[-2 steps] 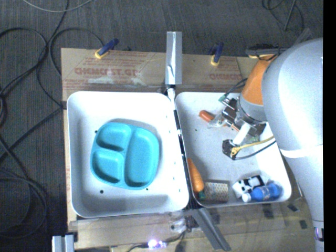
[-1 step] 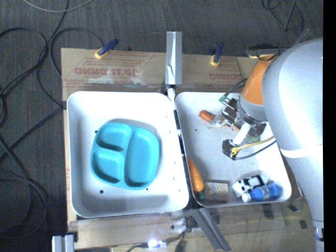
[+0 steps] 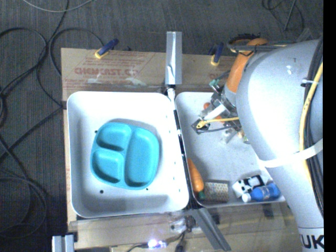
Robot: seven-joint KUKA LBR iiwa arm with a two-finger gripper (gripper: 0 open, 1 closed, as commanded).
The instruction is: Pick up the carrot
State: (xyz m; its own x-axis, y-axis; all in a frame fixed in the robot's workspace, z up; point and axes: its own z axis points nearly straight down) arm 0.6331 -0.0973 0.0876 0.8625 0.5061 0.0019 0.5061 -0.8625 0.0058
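Claw (image 3: 202, 124): mine, positioned over the right bin's (image 3: 220, 156) upper part; finger state cannot be determined. Carrot (image 3: 196, 176): orange, tapered, beside that bin's left wall, long axis near-vertical, thin end pointing up-left.

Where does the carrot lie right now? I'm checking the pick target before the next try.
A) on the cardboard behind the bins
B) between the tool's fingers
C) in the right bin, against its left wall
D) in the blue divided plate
C: the carrot lies in the right bin, along its left wall near the front corner, apart from the tool.
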